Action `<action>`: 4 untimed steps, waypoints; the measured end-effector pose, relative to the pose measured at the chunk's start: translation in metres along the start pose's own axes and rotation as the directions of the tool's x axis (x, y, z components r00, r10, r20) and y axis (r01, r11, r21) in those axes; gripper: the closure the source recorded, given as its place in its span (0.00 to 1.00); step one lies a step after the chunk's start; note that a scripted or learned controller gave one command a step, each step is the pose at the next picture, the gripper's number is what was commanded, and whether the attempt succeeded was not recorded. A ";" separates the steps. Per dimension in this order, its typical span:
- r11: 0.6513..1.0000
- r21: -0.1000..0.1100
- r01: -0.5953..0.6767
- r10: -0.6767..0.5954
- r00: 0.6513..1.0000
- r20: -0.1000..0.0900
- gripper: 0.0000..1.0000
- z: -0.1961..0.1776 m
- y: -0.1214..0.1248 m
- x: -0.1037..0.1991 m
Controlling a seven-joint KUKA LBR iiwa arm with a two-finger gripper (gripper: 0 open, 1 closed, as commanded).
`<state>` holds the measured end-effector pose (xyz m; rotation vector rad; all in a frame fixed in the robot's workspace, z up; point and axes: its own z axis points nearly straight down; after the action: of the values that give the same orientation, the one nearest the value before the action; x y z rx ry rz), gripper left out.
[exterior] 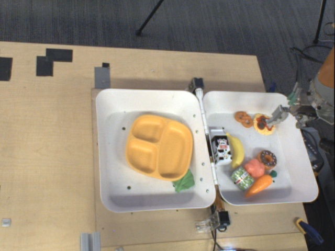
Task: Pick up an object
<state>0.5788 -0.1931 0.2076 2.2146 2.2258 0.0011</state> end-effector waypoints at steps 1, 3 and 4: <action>0.995 -0.001 0.100 -0.100 0.995 0.000 0.00 0.113 -0.016 0.060; 0.992 -0.005 -0.129 0.129 0.992 0.000 1.00 0.110 0.035 0.099; 0.992 -0.005 -0.129 0.129 0.992 0.000 0.00 0.110 0.035 0.099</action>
<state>0.6136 -0.0942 0.0976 2.3510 2.0761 0.0063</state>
